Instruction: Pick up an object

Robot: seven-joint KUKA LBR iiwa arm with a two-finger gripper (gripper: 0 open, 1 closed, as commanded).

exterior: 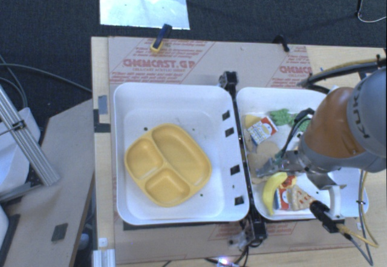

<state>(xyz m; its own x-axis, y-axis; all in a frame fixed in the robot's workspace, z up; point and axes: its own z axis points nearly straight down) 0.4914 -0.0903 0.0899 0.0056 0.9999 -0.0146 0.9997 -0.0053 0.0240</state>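
The grey-and-orange arm's metal two-finger claw (270, 168) sits low in the right-hand shallow white plastic bin (254, 97), its tips pointing toward the divider between the bins; whether those tips are spread or closed cannot be told from this slanted view, and nothing can be seen caught between them. Just below and touching distance from the claw lies a curved yellow toy banana (271, 189), the likeliest thing to take. Beside that, further below and to the arm's side, rest a flat red, white and blue printed card (282, 198) and a pale wedge like a toy pizza slice (300, 198). Above the claw sits a small white carton with a red label (261, 131), and beyond it a green leafy toy (282, 117). To do the pick well, my judgement is that the claw should centre over the banana's thick middle, straddle it across the narrow way, and close before lifting straight up, keeping clear of the card lying against it. Well away, across the divider, the left-hand white bin (139, 102) holds a yellow three-compartment plastic plate (167, 164). On the counter, the brown protective sheet (199, 57) above the bins carries red lettering that reads roughly "CHEMCAST GP"; the carton's print is too small to read.
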